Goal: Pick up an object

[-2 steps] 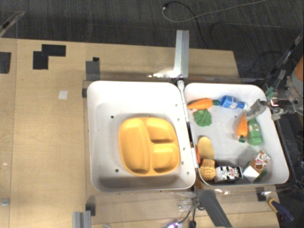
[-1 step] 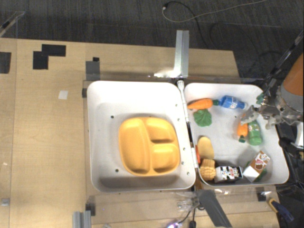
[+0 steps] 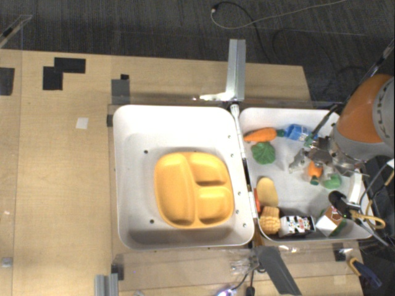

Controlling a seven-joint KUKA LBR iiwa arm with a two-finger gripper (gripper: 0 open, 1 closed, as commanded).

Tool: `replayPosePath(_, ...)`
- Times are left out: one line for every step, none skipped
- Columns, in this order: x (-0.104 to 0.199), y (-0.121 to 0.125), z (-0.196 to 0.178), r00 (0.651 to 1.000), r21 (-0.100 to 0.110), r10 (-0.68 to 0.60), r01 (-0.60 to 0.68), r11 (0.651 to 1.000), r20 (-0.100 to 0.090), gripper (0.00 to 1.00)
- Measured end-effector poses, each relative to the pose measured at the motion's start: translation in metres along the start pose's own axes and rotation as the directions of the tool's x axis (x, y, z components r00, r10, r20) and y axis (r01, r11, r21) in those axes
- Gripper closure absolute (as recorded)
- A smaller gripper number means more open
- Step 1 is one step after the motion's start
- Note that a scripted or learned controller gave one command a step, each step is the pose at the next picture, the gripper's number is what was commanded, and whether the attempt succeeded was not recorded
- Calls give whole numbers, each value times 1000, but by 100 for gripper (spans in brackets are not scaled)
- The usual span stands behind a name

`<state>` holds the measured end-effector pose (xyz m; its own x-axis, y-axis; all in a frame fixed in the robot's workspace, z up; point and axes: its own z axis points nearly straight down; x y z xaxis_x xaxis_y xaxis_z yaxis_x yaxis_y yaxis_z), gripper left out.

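Observation:
The right bin (image 3: 290, 117) holds several small objects. An orange carrot (image 3: 260, 134) lies at its far left, with a blue bottle (image 3: 297, 131) beside it and a green leafy piece (image 3: 265, 154) just below. A pale potato-like lump (image 3: 267, 191), a corn cob (image 3: 269, 218) and a dark-labelled bottle (image 3: 297, 225) sit along the near left. My gripper (image 3: 310, 158) hangs low over the bin's right half. A small orange piece (image 3: 315, 171) and a green piece (image 3: 332, 181) lie directly beneath it. Whether anything is held is hidden by the wrist.
The left bin (image 3: 133, 140) carries a yellow divided tray (image 3: 191, 187). A metal post (image 3: 236, 66) rises behind the wall between the bins. The arm's orange band (image 3: 364, 119) and dangling cables (image 3: 361, 214) crowd the right bin's right side.

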<state>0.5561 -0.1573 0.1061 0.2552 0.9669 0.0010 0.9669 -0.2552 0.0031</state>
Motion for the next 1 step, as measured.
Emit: replayPosePath(-13,29,15,998,1,-63,63,998,-22,0)
